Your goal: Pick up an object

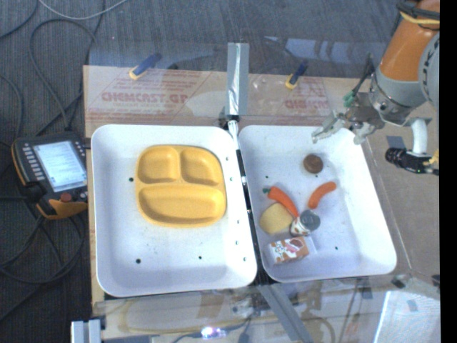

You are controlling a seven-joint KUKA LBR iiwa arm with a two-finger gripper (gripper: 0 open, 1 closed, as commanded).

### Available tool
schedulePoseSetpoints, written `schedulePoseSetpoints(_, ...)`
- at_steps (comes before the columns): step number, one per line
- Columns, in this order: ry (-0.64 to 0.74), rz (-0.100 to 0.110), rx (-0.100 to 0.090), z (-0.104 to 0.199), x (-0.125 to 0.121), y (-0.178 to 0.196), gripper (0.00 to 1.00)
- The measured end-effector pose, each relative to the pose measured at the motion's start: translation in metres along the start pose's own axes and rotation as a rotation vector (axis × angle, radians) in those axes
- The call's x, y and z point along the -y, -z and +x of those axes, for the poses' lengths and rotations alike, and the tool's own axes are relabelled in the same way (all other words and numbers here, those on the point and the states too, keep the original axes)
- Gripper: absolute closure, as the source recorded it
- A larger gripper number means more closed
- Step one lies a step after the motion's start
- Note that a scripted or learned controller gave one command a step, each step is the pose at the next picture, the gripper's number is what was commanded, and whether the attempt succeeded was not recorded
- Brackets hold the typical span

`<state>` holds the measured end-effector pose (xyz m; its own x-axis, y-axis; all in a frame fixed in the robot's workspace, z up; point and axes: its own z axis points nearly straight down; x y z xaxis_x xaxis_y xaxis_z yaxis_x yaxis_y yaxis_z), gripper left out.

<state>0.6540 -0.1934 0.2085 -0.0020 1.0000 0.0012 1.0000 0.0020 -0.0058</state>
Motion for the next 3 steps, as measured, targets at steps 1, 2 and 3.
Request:
schedulePoseSetpoints(1, 0.095, 0.002, -0.01, -0.023, 0.062, -0.108, 0.0)
schedulePoseSetpoints(2, 0.174, -0.018, 0.012, 0.035, 0.07, -0.119, 0.0)
schedulePoseSetpoints(3, 0.173, -0.021, 0.011, 0.035, 0.068, -0.11, 1.0)
